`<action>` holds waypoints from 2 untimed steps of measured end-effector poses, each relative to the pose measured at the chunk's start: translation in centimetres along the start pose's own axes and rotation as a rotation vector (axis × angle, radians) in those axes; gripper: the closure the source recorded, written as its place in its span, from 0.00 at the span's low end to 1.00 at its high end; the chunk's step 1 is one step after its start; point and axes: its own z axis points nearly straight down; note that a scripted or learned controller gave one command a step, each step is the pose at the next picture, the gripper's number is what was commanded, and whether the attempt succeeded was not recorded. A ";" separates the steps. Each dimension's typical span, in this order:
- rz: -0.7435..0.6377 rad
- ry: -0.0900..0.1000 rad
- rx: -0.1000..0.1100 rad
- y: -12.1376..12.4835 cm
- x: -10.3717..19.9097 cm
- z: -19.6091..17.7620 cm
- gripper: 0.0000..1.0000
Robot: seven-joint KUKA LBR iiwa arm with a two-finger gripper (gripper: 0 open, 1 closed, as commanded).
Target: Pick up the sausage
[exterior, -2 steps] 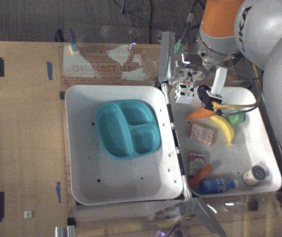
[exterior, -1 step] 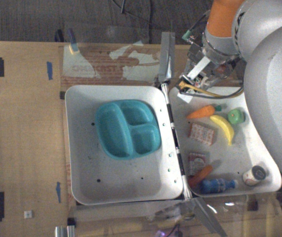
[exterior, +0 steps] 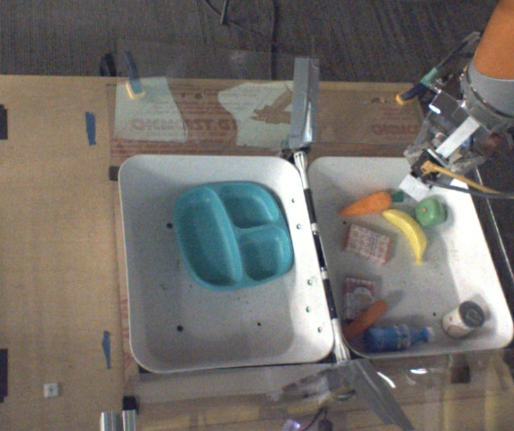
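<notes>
While the gripper (exterior: 419,180) hangs over the right bin's (exterior: 482,268) far edge, grip state can't be told. Sausage (exterior: 366,318): orange-red, short, lying tilted near the right bin's near-left corner, touching the blue bottle (exterior: 397,337). Cardboard-brown bench (exterior: 41,268), dark carpet beyond. Two white bins; left bin (exterior: 140,321) holds one teal divided plate (exterior: 234,233). One carrot (exterior: 366,205), one banana (exterior: 409,233).

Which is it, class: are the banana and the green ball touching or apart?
Touching, it seems. In the camera view the banana's upper end meets the lower left edge of the green ball, with no white bin floor between them.
</notes>
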 end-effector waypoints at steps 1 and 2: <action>0.629 0.000 0.001 0.4 -4.8 4.3 1.00; 0.557 0.013 -0.012 -1.7 -3.8 16.4 1.00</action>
